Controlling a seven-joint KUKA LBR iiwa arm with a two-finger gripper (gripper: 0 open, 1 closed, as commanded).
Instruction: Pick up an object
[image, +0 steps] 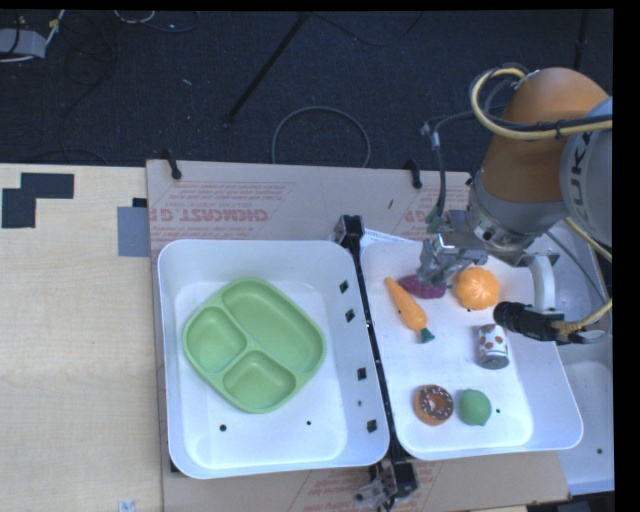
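Reaching down into the right bin (560, 425), the pincer (440, 268) sits low at the far end, right over a small purple thing (428, 288) and just beside the orange (477, 288); the step in hand looks like the descent onto a target, most likely the purple thing, though I cannot tell how wide the pincer stands or whether it has hold of anything, since the wrist hides its tips. The next move, as I judge it, calls for closing squarely on that low, flat piece and lifting straight up. The orange crowds one side and the carrot (408, 307) lies close on the other, so a wide approach could nudge either, and the bin's far wall is near. Further toward the camera lie a small can (491, 346), a donut (434, 404) and a lime (475, 408), well apart from the pincer. The left bin (190, 440) holds a green tray (254, 344) on the worktop (70, 340).
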